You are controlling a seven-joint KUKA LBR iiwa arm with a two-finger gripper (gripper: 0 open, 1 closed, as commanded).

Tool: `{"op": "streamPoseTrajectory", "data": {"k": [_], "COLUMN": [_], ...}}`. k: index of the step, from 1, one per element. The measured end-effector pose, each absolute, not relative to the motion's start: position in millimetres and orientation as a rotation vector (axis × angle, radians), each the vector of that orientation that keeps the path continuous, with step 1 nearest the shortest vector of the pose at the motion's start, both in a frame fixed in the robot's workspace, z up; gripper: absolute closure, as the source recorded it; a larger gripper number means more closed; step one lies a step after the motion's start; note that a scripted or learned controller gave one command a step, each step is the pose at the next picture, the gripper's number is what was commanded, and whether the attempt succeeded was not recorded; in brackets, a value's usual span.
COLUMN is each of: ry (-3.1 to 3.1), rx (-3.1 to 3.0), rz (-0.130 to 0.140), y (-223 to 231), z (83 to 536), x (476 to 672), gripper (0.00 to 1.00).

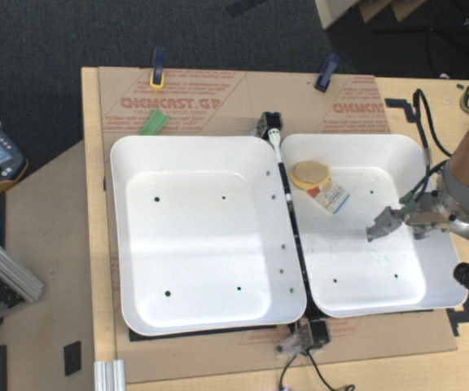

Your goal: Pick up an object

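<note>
Gripper [379,226] right of packet [333,196]

grey arm [467,187], grey gripper [379,229], black cables [424,129]

The left bin [194,226] offers open white floor from wall to wall. In the right bin [357,251], a round tan object [310,173] and a small printed packet [331,196], touching each other, crowd the upper left corner. The gripper [381,225] occupies the right side; the lower floor lies open. The raised ridge [287,210] between the bins bars sideways passes.
</note>
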State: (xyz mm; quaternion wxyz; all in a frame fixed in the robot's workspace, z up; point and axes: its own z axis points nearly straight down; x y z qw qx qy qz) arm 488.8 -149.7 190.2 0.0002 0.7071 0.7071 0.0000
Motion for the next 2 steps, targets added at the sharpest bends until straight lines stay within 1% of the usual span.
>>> {"op": "streamPoseTrajectory", "data": {"k": [1,2], "ry": [2.209,2.205], "rx": [2.202,2.213], "rz": [0.016,0.013], "y": [-171.0,-189.3], "z": [347.9,477.7], "x": [556.1,484.4], "gripper": [0.00,0.00]}}
